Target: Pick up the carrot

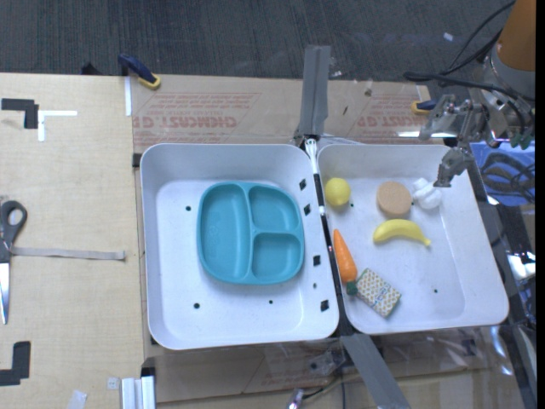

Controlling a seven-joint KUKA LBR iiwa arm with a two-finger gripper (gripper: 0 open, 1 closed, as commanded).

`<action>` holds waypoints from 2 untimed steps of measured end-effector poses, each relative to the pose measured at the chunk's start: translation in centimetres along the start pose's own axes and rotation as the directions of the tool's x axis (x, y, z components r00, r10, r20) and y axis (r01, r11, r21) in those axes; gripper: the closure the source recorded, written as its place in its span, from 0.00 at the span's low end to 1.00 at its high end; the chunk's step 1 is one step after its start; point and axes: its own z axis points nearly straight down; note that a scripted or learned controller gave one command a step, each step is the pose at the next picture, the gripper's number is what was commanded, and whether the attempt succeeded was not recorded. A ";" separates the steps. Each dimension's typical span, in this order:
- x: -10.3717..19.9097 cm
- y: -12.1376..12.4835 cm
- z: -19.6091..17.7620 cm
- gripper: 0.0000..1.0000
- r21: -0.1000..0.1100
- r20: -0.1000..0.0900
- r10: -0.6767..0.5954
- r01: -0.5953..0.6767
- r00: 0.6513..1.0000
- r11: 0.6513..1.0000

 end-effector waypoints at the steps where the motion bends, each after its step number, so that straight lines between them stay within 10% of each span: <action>1: 0.1 -7.1 -7.9 0.00 0.001 0.002 0.150 -0.150 0.989 0.989; 2: -2.5 -1.3 -13.3 0.00 0.000 0.002 0.251 -0.251 0.968 0.968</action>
